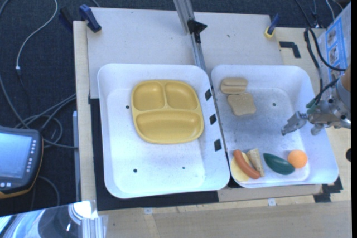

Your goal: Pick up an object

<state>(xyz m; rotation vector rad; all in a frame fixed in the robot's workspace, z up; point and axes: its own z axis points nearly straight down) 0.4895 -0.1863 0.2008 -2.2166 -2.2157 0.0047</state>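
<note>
On the pale bench (139,36) stand two shallow white bins side by side, on a dark carpet floor (39,19) crossed by loose cables (33,47). At the left one, the left bin (111,175), lies a yellow divided plate (166,111). At the right bin (279,78) two tan bread pieces (237,97) rest near the top, and along the lower edge lie a hot dog (246,165), a green vegetable (278,163) and an orange ball (297,158), all close together. Over the right side of this bin hangs the gripper (304,122), with the fingers spread apart and nothing between them, above the orange ball and apart from it. A blue clamp (90,18) sits at the bench corner, and a small screen (18,159) stands at the far left.
</note>
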